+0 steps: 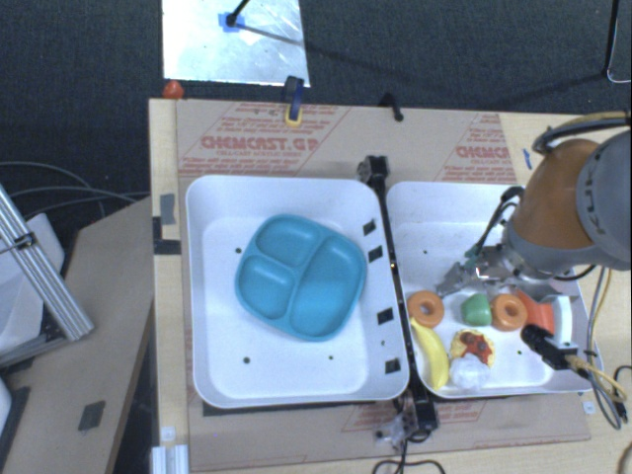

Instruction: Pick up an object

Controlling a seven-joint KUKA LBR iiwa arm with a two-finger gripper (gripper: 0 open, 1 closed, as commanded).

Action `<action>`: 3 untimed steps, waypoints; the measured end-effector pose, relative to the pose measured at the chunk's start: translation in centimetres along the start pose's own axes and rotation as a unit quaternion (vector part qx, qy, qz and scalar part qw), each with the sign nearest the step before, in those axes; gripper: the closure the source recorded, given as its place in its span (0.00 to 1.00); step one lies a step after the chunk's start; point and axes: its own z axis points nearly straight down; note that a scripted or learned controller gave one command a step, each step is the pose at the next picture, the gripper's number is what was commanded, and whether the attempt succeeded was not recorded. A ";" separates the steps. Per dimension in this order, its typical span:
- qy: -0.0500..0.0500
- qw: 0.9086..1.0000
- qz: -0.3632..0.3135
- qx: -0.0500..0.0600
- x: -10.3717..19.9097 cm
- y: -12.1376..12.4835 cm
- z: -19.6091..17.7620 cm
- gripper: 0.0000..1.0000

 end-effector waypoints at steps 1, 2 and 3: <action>-0.001 1.000 0.000 -0.007 0.4 -6.6 -15.5 0.00; 0.000 1.000 -0.006 -0.004 6.3 2.2 -9.8 0.00; 0.000 1.000 -0.006 -0.005 11.7 8.2 -10.1 0.00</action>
